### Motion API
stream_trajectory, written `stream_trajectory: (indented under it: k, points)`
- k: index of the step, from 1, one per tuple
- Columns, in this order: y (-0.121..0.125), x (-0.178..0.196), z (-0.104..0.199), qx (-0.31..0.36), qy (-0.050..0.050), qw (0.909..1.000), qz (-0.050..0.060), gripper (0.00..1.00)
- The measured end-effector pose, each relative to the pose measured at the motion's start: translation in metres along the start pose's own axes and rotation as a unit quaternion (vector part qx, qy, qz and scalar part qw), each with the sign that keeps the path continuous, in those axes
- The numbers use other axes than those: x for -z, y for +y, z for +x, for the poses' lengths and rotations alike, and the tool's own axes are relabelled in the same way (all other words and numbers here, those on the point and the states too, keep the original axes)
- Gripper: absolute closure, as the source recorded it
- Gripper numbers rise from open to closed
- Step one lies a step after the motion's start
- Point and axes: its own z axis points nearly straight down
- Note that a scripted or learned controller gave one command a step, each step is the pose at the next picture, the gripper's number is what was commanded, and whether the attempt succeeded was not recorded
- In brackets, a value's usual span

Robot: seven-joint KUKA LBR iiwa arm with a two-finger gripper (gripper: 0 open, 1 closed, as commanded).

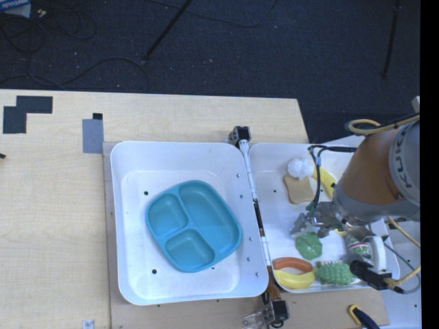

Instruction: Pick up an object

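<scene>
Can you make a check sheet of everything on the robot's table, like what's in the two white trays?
Surface: wooden bench bearing two white bins side by side.
Job's things: right bin holds a white ball, tan slice, green lump, bumpy green piece, banana.
Clutter: left bin holds a blue divided plate.
Pincer: pincer low over the green lump; fingers unclear.
Cables: black cables on the floor.
Surroundings: dark carpet.
</scene>
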Motion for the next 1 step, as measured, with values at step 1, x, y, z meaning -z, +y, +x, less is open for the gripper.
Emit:
stream_trajectory:
  k: [1]
  points:
    - [0.0169,0.089,0.0556,0.003,-0.003,1.0,-0.001,1.0]
